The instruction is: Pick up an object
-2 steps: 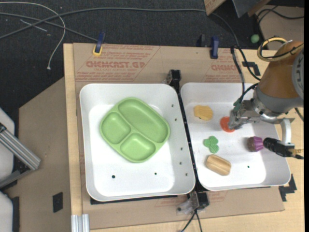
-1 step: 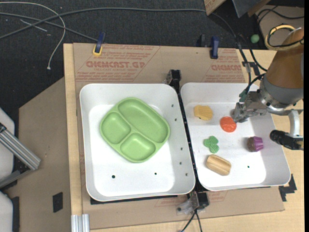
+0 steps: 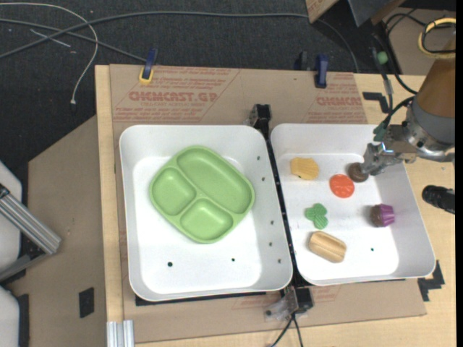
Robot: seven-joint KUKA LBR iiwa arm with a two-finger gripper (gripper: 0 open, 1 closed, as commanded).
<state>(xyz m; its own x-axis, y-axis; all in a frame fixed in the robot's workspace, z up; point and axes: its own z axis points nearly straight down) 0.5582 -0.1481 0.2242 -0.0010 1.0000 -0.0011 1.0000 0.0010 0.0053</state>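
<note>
Reaching: end effector (image 3: pixel 364 166) low over the right bin (image 3: pixel 405 262), entering from the right, tip above a small dark round piece.
End effector state: cannot tell; too small and too blurred at the tip to read.
Held: nothing seen in the grasp.
Dark round piece (image 3: pixel 357 172): directly under the tip, touching or nearly so; cannot tell which.
Red round toy (image 3: pixel 342 186): just below-left of the end effector, closest clear target, apart from its neighbours.
Yellow toy (image 3: pixel 304 168): level with the end effector, further left.
Green toy (image 3: pixel 315 213): below-left, near.
Tan bread-like toy (image 3: pixel 327 246): well below, toward the front wall.
Purple toy (image 3: pixel 382 215): below, slightly right.
Green divided plate (image 3: pixel 202 193): far left, in the left bin (image 3: pixel 137 215).
Likely handling, red toy: light, stiff plastic by the look, smooth and rounded, so apt to roll or squirt out of a pinch.
Suggested hold: straight down across the widest part, centred, both sides free of other pieces.
Risk: off-centre closing likely to push it aside.
</note>
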